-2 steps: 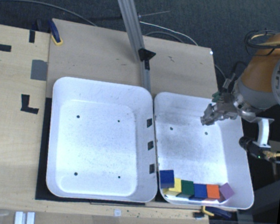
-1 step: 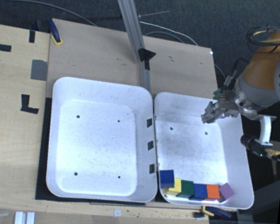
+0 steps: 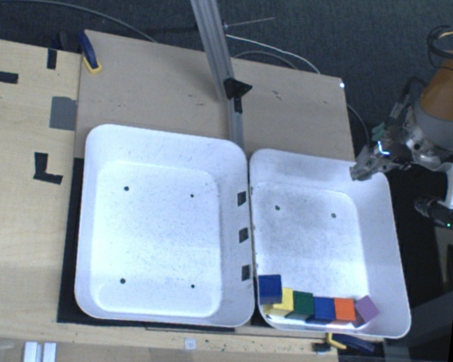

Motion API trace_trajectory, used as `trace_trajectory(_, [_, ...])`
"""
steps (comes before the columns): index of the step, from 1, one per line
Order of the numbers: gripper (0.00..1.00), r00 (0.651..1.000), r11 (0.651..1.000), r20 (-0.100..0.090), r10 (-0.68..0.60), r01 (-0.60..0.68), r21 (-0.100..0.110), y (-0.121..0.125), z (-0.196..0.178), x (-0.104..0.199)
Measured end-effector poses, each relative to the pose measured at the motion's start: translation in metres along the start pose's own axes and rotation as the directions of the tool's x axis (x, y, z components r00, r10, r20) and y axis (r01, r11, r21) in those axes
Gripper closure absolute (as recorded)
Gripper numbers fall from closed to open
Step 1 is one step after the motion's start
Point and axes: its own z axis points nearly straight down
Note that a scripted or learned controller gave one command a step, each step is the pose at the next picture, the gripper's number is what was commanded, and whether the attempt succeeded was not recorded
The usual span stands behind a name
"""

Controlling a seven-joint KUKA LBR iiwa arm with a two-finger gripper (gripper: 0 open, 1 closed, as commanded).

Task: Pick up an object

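Note:
Several small blocks lie in a row along the near edge of the right bin (image 3: pixel 385 230): a blue block (image 3: pixel 269 287) on a yellow one (image 3: pixel 281 303), then a green block (image 3: pixel 302 304), a second blue block (image 3: pixel 323 308), an orange block (image 3: pixel 344 309) and a purple block (image 3: pixel 366 308). My gripper (image 3: pixel 364 167) hangs over the bin's far right corner, well away from the blocks. Nothing shows between its fingers.
The left bin (image 3: pixel 91 200) stands beside the right one, black clips on the shared rim. A slanted metal post (image 3: pixel 216 42) rises behind the bins. Cables run across the dark floor at the back. The arm's orange band (image 3: pixel 449 89) sits at the far right.

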Motion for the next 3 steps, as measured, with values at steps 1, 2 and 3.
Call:
trace_trajectory(1, [1.00, 1.000, 1.000, -0.005, -0.007, 0.007, 0.002, -0.016, -0.003, 0.062])
trace_trajectory(2, [1.00, 1.000, 1.000, -0.003, -0.002, 0.002, 0.009, -0.041, 0.053, 0.064])
trace_trajectory(3, [1.00, 1.000, 1.000, 0.002, 0.000, 0.000, -0.006, -0.001, -0.002, -0.004])
